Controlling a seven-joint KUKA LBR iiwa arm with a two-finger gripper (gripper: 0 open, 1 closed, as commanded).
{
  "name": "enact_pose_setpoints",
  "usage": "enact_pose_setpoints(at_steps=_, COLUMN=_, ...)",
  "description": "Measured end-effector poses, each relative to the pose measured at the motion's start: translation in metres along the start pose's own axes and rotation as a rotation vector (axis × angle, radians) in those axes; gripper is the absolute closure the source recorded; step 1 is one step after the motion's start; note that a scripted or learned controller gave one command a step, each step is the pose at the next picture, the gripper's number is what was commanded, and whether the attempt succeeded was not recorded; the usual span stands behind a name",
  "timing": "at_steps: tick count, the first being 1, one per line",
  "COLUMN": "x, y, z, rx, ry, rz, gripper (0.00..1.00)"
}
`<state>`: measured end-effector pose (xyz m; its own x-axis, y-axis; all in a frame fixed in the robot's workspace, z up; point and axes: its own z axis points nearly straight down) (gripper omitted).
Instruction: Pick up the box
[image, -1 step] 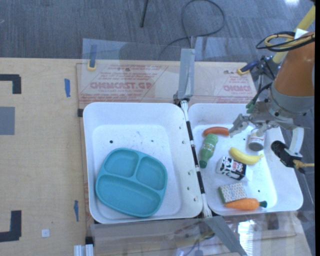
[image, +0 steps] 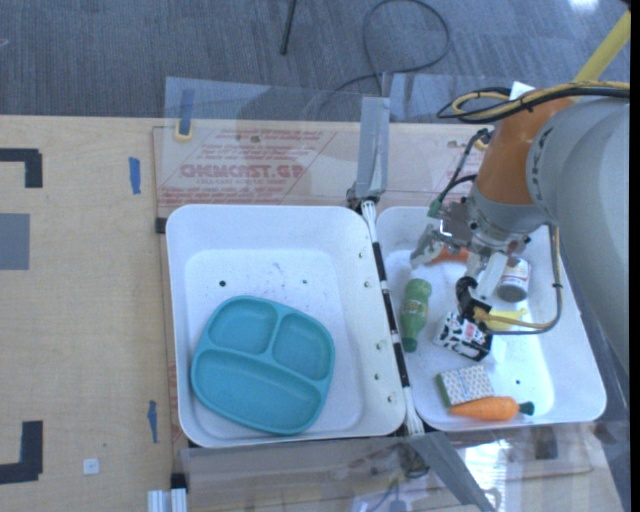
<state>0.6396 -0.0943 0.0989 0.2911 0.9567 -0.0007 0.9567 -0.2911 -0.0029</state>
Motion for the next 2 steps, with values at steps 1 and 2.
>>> enact_pose_setpoints(at_steps=1, x=0.013, y=-0.034, z=-0.083, rx=0.0, ry=0.0, rz=-0.029, gripper=0.0)
enact_pose_setpoints(at_steps=2, x=-0.024, y=-0.049, z=-0.017, rx=-0.033, ry=0.001, rz=-0.031, gripper=0.0)
